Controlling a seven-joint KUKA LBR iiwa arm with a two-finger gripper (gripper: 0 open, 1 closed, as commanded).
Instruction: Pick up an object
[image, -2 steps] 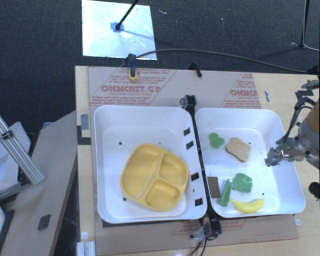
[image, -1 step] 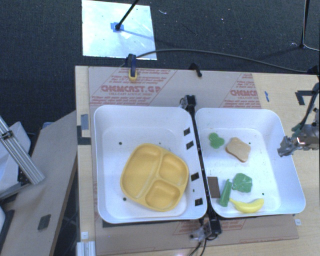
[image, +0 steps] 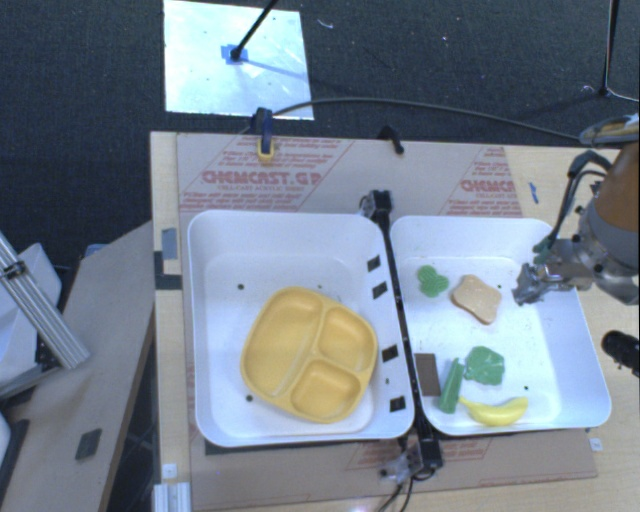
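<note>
We judge the tan toast-shaped toy slice (image: 476, 298) light and stiff, best pinched across its edges; gripper (image: 527, 289) state: cannot tell.

Two white bins (image: 290, 235) sit side by side. The left one holds one yellow tray (image: 308, 353). The right one holds one toast slice (image: 476, 298), one banana (image: 494, 410), one brown block (image: 426, 374) and three green pieces (image: 433, 281).
</note>
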